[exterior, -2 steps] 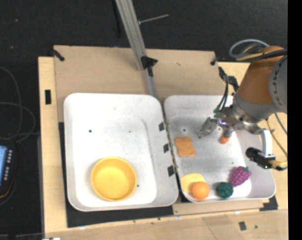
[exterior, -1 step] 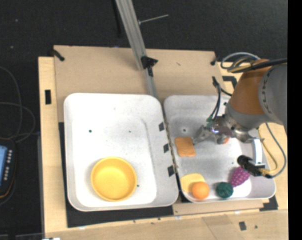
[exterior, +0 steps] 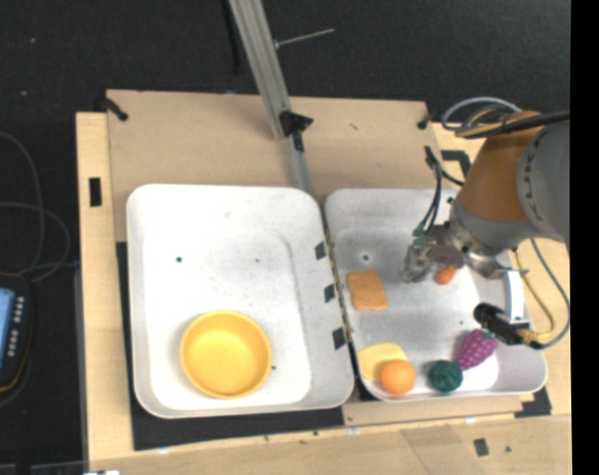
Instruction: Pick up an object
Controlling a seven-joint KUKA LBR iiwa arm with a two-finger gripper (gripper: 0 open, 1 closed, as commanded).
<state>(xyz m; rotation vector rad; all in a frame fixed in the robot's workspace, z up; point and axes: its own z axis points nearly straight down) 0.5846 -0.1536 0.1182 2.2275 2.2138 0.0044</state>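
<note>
My gripper (exterior: 423,261) hangs low over the upper middle of the right bin (exterior: 378,216), below the grey arm with its orange band (exterior: 492,181). A small red-orange object (exterior: 445,276) shows just to the gripper's right, touching or very close to it; I cannot tell if it is held. An orange-tan slab (exterior: 366,290) lies a little to the gripper's lower left. Along the bin's front lie a yellow piece (exterior: 376,354), an orange ball (exterior: 397,375), a dark green object (exterior: 444,375) and a purple bunch of grapes (exterior: 475,347).
The left bin (exterior: 220,226) holds a yellow bowl (exterior: 226,352) at its front. A metal rod (exterior: 264,57) slants down from the top to the gap between the bins. Cables (exterior: 482,117) loop behind the arm.
</note>
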